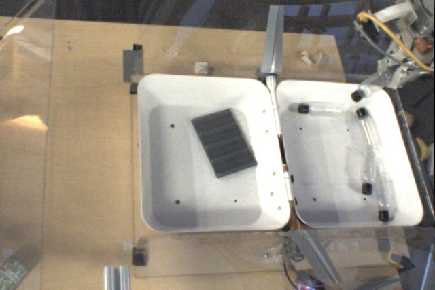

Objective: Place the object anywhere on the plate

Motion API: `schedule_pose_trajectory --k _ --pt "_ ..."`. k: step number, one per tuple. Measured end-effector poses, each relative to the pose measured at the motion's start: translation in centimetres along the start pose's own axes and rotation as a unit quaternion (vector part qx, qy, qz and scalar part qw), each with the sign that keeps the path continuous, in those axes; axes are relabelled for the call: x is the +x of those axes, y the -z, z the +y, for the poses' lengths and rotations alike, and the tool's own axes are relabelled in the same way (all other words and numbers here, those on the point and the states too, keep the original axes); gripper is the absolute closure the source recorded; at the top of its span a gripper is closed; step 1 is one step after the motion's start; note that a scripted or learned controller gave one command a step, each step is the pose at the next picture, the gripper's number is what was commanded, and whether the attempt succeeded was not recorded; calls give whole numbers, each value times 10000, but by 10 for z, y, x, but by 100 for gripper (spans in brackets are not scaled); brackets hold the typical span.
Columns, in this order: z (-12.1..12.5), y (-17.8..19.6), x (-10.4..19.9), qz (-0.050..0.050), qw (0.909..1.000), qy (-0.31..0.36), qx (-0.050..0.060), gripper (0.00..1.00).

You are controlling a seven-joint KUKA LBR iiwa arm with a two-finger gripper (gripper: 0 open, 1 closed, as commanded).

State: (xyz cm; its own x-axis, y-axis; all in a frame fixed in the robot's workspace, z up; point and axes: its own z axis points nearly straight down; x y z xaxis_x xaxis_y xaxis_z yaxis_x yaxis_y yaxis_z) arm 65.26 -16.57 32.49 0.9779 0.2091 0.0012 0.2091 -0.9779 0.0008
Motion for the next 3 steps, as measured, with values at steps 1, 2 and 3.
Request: schedule_pose_trajectory --k 1,2,3 --pt "-3 9 2 -8 10000 57 -1 100" --pt "6 42 7 -2 10000 25 5 100" --pt "-48 91 -76 19 9712 2384 -10 100"
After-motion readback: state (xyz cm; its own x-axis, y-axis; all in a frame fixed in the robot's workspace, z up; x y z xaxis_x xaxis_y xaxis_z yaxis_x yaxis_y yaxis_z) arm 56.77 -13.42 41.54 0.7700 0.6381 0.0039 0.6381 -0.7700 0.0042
